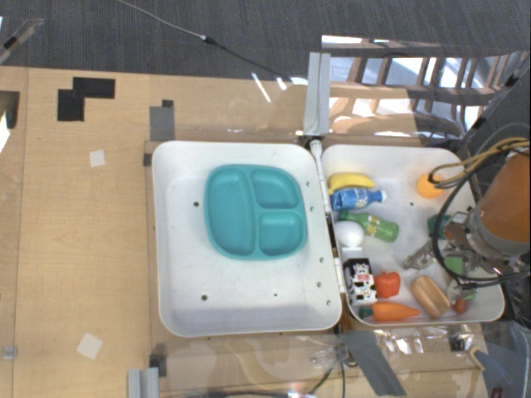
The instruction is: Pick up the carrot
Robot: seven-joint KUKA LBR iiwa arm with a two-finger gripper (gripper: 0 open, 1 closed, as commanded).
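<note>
Camera view: carrot [396,311] lies at the right bin's [398,164] near edge, beside the hot dog [431,296]. My gripper [452,264] hovers nearby; jaw state: cannot tell. Step: approach. Next, I judge: descend over carrot.

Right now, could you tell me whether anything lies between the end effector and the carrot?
Yes. The bread roll lies between the end effector and the carrot, which rests along the right bin's near edge; a red tomato-like piece sits just above the carrot.
</note>
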